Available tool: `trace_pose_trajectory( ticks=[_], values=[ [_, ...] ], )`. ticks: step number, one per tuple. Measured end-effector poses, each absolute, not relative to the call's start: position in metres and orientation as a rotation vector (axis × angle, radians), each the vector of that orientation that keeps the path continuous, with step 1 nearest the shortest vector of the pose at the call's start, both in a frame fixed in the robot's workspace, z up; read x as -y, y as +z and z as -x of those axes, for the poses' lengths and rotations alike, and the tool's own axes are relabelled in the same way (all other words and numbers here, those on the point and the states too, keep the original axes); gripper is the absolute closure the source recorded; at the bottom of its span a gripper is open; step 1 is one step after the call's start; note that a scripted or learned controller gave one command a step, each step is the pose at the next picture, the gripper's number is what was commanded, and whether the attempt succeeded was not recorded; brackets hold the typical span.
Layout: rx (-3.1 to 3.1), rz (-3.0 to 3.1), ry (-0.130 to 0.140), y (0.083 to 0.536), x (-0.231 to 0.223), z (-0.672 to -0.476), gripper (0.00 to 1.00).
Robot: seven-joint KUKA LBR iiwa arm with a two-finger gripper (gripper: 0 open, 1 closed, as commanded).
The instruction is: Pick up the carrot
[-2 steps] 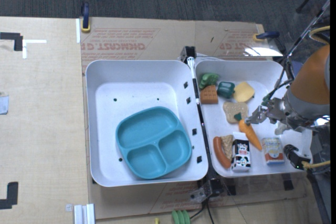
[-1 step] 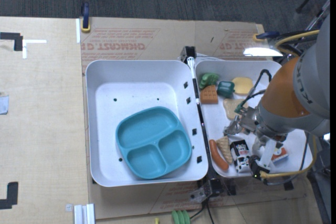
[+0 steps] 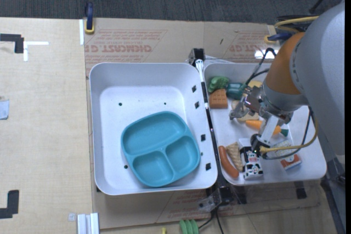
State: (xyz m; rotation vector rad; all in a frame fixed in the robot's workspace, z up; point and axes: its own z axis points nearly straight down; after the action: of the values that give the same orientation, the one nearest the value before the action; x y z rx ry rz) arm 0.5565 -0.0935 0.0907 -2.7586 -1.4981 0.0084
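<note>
The carrot [image 3: 254, 124] is seen in the right bin [image 3: 307, 170], just beside the end effector [image 3: 241, 111] — whose state cannot be told from above. A clean grasp is best made across the carrot's width (clutter lies close), with the waffle piece [image 3: 218, 99] avoided — then a straight lift.

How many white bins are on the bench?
2. The left bin holds a blue divided plate. The right bin holds the food items, under the arm.
</note>
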Motion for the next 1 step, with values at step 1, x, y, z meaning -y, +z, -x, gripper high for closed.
trace_pose_trajectory(
  ticks=[1],
  values=[
    [1.087,2.942,0.010,0.0905,0.1189,-0.5253,0.00]
  ],
)
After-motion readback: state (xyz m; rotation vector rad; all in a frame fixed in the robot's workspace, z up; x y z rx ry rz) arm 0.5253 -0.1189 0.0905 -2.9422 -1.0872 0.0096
